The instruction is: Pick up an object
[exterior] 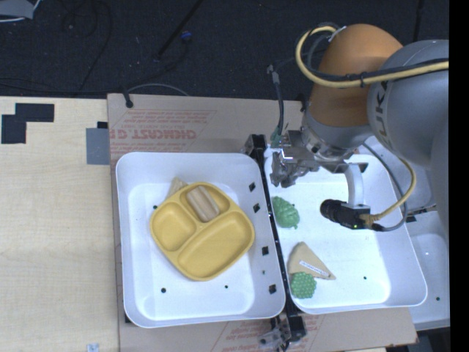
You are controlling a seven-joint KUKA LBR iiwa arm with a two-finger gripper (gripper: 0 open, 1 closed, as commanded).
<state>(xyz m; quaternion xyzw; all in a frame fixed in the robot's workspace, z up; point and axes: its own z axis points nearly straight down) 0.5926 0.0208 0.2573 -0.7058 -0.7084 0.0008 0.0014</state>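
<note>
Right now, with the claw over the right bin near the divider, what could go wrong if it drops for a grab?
The claw hangs by the rim between the bins, so it may strike the right bin edge instead of a thing. The nearest green lump lies against that same wall, leaving little room on one side. The second green lump touches the wedge, so a grab there could catch both or nudge one away.

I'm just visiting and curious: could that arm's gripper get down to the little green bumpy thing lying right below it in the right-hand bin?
Probably yes. The gripper hangs just above the green bumpy piece, with nothing lying between them. The bin divider runs close beside it, which may crowd the approach.
</note>
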